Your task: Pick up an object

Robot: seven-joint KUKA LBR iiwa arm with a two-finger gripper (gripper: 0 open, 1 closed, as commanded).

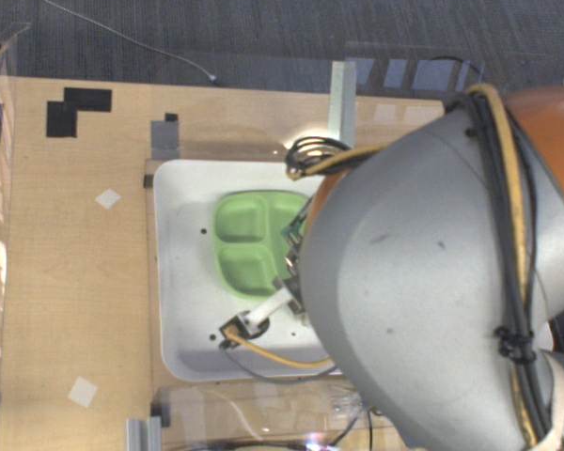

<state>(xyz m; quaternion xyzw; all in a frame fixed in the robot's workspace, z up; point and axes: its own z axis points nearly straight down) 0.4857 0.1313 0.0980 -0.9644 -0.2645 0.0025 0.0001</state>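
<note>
Pick not done as far as shows: the green divided tray [249,242] lies flat in the white bin [183,280], just beside the hand [294,249] and partly under it. The arm [423,280] hangs over the bin and covers most of the hand, so I can't tell if it's open, closed or gripping anything. Left: grip and lift.

The grey arm [423,280] reaches in from the right, its bulky rounded housing facing the camera (orange band [555,158] at the far right). The gripper [293,256] peeks out at the housing's left edge, mostly hidden.
</note>
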